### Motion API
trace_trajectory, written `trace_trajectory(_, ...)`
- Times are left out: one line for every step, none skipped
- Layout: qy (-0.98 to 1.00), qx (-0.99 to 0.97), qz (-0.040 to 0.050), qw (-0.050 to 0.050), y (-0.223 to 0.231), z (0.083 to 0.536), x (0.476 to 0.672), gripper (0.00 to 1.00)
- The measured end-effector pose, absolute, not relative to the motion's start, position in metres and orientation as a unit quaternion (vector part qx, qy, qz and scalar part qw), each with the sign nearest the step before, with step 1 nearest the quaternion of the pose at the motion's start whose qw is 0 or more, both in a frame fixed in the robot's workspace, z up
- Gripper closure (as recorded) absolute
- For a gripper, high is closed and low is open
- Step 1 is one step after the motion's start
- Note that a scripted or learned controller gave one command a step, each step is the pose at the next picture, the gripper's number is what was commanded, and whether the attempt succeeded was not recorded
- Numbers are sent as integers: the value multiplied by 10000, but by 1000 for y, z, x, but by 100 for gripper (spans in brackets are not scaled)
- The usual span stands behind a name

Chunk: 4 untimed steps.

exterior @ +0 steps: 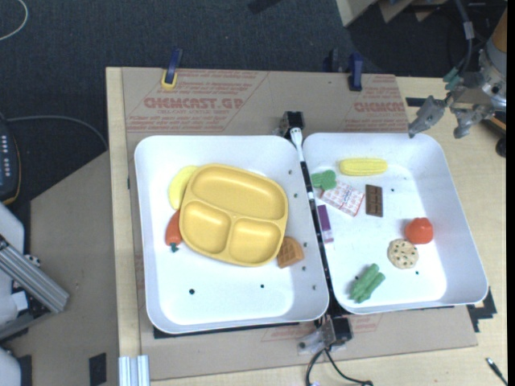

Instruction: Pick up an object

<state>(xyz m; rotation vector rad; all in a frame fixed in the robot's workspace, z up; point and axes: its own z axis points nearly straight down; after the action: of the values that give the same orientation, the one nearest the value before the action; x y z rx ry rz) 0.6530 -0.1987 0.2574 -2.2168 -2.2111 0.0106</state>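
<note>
The brown cardboard surface (pixel 241 87) carries red print reading "CHEMCAST GP". The metal gripper (pixel 442 121) hovers off the right white bin's (pixel 463 240) far right corner, fingers spread apart, holding nothing. An orange-red plastic tomato (pixel 418 231) lies near that bin's right wall, beside a round speckled cookie (pixel 402 253).

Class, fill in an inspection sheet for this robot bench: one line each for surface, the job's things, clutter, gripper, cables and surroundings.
Surface: brown board bearing two shallow white bins, left bin and right bin.
Job's things: right bin holds yellow toy corn cob, brown chocolate bar, red tomato, speckled cookie, green bean pods.
Clutter: yellow three-compartment plastic tray in left bin, partly covering an orange-red carrot.
Gripper: two-finger gripper open, above right bin's far right corner, holding nothing.
Cables: black wires at the near edge.
Surroundings: dark carpet.
</note>
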Motion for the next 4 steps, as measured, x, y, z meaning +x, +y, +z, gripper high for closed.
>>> trace_trajectory(-7072, -7070, -1, -4, -198, 266, 655, 0)
trace_trajectory(-7074, -7068, 17, 28, -192, 204, 651, 0)
trace_trajectory(-7077, -7065, 15, 28, -182, 151, 654, 0)
trace_trajectory(-7075, -7067, 14, 20, -181, 109, 652, 0)
